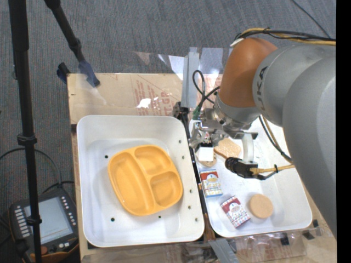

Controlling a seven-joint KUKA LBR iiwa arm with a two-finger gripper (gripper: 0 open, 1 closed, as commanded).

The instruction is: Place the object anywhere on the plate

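Note:
A yellow plate (145, 179) with three compartments lies in the left bin (93, 130), and nothing rests on it. My gripper (202, 141) hangs low over the far left corner of the right bin (293, 201). Directly under it sits a small pale block (206, 155). Whether the gripper touches the block is hidden by the wrist. A tan toast-shaped piece (228, 147) lies just to the right of the block.
Nearer the front of the right bin lie two small red-and-white boxes (211, 182) (235, 211) and a round tan disc (260, 206). The wall between the bins (196, 185) runs just left of the gripper. A black tripod pole (24, 119) stands at the left.

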